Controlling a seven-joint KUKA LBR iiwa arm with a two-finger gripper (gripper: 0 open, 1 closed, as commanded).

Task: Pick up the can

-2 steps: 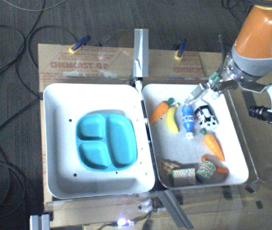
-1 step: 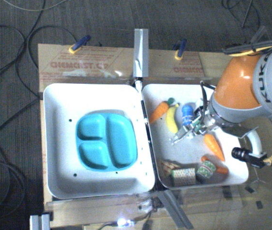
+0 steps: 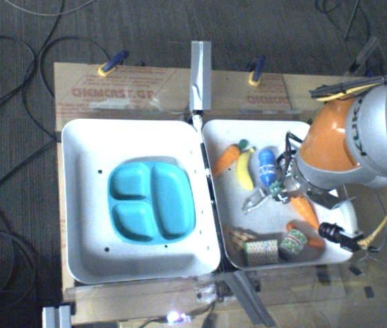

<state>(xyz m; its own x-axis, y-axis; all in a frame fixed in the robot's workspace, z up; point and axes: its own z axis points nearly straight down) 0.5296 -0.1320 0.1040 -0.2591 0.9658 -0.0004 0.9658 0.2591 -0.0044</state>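
Observation:
A small green can (image 3: pixel 293 242) with a red label lies on its side near the front wall of the right bin (image 3: pixel 330 130). My gripper (image 3: pixel 256 201) hangs over the middle of that bin, up and to the left of the can and apart from it. It is open, with nothing between its silver fingers (image 3: pixel 250 204). The grey arm with its orange band (image 3: pixel 328 142) comes in from the right and covers the bin's right part.
A blue bottle (image 3: pixel 267 165), a banana (image 3: pixel 246 170) and a carrot (image 3: pixel 226 157) lie at the back of the right bin. A second carrot (image 3: pixel 305 210) and a small box (image 3: pixel 260 251) lie close to the can. The left bin (image 3: pixel 77 203) holds a blue divided tray (image 3: pixel 152 200).

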